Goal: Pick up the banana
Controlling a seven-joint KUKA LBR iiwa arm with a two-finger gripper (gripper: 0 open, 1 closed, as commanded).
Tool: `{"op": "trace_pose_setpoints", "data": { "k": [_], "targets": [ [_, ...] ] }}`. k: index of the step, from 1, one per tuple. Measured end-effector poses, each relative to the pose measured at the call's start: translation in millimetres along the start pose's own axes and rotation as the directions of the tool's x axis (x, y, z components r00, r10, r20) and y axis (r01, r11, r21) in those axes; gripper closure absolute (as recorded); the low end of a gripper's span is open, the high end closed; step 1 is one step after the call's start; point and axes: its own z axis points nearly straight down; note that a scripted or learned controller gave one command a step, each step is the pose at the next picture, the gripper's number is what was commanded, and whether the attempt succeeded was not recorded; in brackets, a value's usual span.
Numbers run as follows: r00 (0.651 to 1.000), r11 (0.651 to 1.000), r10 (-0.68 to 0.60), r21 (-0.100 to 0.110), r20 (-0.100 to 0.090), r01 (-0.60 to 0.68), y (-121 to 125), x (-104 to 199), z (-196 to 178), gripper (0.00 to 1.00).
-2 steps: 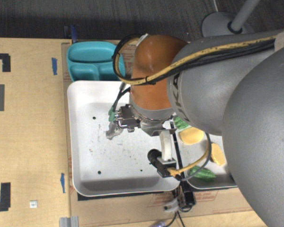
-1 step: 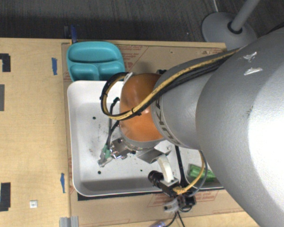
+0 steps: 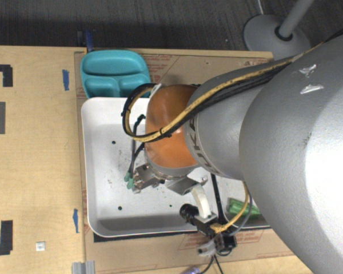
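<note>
My gripper (image 3: 135, 179) hangs low over the floor of the white bin (image 3: 98, 153), near the bin's middle and pointing left. A small green tip marks its left end. Above it sits the arm's orange band (image 3: 167, 131), looped with black and yellow cables. The grey arm (image 3: 274, 147) covers the right part of this bin and everything to its right, hiding whatever lies there.
A teal divided tray (image 3: 114, 73) stands just behind the white bin's far edge. A green object (image 3: 240, 208) pokes out from under the arm at the bin's front right. Bare bin floor lies left of the gripper. Cardboard bench surface (image 3: 34, 153) extends to the left.
</note>
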Motion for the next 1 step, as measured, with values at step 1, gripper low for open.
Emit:
{"op": "trace_pose_setpoints", "data": {
  "k": [1],
  "targets": [
    [1.0, 1.0, 0.001, -0.002, 0.0, -0.001, 0.6, 0.3, -9.8, 1.0]
  ]
}}
